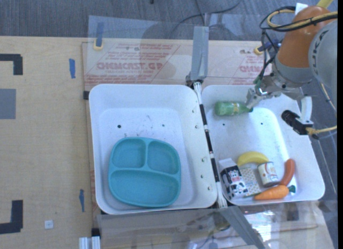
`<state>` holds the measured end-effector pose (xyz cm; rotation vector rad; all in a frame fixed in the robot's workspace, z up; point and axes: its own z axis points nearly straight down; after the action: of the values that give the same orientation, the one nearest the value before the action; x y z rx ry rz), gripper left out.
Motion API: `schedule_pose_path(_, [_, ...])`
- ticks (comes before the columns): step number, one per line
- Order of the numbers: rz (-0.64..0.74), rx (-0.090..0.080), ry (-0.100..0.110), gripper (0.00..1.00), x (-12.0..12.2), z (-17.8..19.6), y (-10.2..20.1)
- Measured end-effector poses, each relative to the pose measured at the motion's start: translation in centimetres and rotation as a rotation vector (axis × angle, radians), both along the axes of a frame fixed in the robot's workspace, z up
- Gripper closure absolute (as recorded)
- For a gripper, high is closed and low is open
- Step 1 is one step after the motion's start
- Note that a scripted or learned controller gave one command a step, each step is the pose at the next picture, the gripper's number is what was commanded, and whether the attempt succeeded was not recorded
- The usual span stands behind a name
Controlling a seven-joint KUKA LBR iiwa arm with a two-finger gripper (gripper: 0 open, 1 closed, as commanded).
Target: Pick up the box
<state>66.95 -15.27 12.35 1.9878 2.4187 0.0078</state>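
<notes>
1. White plastic is your backdrop: 2 shallow bins side by side, the left bin (pixel 102 114) holding a teal plastic divided tray (pixel 144 171), the right bin (pixel 316 181) holding everything else.
2. Your target, the small black-and-white printed carton box (pixel 233 181), lies at the near left corner of the right bin, just beside the divider. It rests on the bin floor, not lifted.
3. Near it you have a yellow toy banana (pixel 253 158), a small tan can (pixel 266 173), an orange toy carrot (pixel 271 192) and a red-orange sausage-shaped toy (pixel 289 170), all crowded into the same near end.
4. The grey two-finger gripper (pixel 252 101) sits at the far end of that bin, touching or just beside a green soft pouch-like item (pixel 229 108). You cannot tell from this view whether its fingers are apart, together or clamped on anything.
5. Judged from this, nothing of the pick is done: the gripper is well apart from the box, and the approach, grasp and lift are all left.
6. Expect a tight grasp, since the can and banana crowd the box.
</notes>
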Motion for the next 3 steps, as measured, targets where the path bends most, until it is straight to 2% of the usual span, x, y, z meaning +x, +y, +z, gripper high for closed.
schedule_pose_path(1, [-0.231, 0.004, -0.026, 1.0, 0.8, -1.4, -0.7])
schedule_pose_path(2, [-0.316, 0.003, 0.006, 1.0, -0.1, -3.7, -3.9])
schedule_pose_path(3, [-0.5, 0.005, 0.007, 1.0, -0.1, 3.9, -5.6])
